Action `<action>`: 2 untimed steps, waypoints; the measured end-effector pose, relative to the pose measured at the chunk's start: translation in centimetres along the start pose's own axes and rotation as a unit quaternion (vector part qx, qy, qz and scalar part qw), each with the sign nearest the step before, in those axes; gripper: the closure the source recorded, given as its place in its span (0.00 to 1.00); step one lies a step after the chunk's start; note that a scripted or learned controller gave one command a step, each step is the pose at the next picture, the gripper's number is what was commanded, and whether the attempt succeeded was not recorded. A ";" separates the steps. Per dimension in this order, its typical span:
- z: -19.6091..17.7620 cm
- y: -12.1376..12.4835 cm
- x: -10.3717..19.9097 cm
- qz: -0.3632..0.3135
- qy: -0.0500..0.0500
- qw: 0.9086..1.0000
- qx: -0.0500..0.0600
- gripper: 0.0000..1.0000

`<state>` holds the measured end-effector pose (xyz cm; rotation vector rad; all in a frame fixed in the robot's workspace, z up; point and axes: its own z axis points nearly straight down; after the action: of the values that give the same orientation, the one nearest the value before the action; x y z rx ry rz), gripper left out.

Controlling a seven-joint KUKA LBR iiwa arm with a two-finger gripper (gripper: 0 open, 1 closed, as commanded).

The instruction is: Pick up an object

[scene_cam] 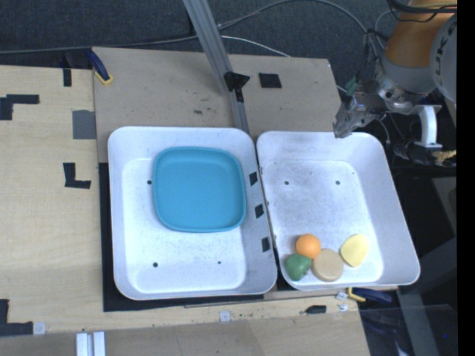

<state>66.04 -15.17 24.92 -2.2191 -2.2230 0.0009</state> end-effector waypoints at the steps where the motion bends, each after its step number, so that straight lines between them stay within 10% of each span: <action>1: -0.3 -0.7 5.8 -0.001 0.000 1.000 0.000 1.00; 2: -0.6 -0.6 10.5 -0.001 0.000 1.000 0.000 1.00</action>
<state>65.38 -4.71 25.51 -2.2178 -2.2242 -0.0001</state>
